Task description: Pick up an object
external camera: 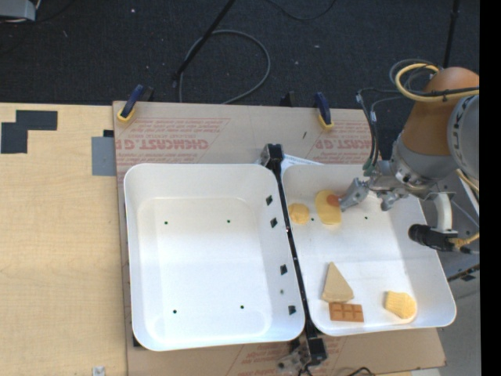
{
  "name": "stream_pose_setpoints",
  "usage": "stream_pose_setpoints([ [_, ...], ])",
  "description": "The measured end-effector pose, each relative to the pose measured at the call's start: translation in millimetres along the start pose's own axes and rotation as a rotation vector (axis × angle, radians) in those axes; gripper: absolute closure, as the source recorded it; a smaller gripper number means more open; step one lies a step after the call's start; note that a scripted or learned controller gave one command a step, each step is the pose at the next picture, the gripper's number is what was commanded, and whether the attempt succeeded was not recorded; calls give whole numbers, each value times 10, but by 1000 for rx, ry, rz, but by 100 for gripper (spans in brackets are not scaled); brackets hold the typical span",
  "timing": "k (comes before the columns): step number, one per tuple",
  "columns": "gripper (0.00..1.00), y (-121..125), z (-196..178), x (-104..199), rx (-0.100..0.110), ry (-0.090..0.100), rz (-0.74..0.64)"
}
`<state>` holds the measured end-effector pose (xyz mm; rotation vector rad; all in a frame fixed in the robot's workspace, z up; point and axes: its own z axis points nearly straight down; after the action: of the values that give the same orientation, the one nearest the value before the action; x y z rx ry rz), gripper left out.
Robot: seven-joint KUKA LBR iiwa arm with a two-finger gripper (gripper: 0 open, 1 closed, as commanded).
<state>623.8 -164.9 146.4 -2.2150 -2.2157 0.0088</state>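
My gripper (370,198) hangs over the back of the right bin (438,288), open, with nothing between its fingers. Its left finger (351,197) ends just right of a yellow block (329,210) that has a small red patch on its top. A round yellow piece (299,212) lies left of that block, close to the divider. Near the bin's front lie a tan wedge (337,283), a brown waffle-like square (346,312) and a yellow cheese-like chunk (400,305).
The left bin (149,210) sits beside the right one, with a black hinge strip (283,241) between them. Both bins rest on a cardboard sheet (211,135) held by clamps at the back. The arm (438,124) comes in from the right.
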Motion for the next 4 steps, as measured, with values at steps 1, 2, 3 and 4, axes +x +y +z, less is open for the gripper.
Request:
stream_pose_setpoints([
  [1, 0, 195, 616, 401, -5, -1, -2],
  [2, 100, 203, 485, 380, -10, -2, 0],
  [3, 0, 201, 489, 381, -9, -2, 0],
  [4, 100, 199, 388, 371, -9, -3, 1],
])
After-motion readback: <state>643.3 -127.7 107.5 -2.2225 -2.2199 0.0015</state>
